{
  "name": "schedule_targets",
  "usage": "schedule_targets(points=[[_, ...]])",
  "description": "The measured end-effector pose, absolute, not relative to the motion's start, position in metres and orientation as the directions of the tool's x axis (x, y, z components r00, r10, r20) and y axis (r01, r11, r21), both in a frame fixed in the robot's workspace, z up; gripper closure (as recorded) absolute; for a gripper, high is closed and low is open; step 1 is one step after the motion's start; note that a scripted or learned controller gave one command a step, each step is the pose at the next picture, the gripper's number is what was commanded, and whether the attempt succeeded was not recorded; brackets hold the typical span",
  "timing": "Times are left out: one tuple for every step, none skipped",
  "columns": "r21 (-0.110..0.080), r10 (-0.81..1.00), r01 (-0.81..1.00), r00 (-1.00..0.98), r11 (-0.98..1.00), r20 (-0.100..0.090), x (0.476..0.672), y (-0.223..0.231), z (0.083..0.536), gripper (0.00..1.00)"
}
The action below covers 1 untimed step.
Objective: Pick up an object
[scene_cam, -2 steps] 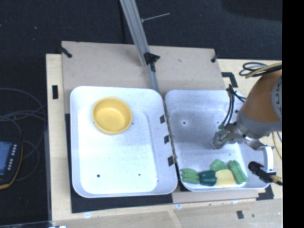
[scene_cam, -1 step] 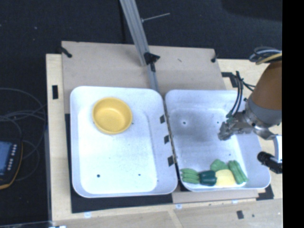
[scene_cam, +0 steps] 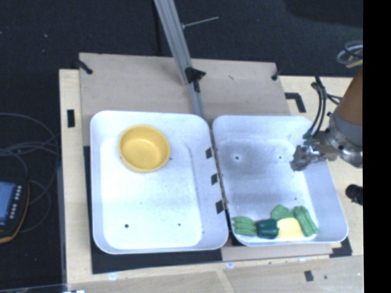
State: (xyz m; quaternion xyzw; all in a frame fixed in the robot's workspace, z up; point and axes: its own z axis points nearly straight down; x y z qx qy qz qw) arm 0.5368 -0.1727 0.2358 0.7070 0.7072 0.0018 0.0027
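Bench [scene_cam: 244, 84] with two white bins [scene_cam: 110, 182], dark floor around; gripper [scene_cam: 300, 159] state unclear.

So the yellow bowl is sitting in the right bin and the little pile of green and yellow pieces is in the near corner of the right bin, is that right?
Not quite. The yellow bowl sits in the left bin, toward its far left corner, as the camera view shows. The rest holds: the pile of green and yellow pieces lies along the near edge of the right bin.
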Motion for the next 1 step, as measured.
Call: schedule_targets(points=[[0.003,1.0,1.0,0.0,0.0,-0.001,0.5375,-0.1733,0.2621,1.0]])
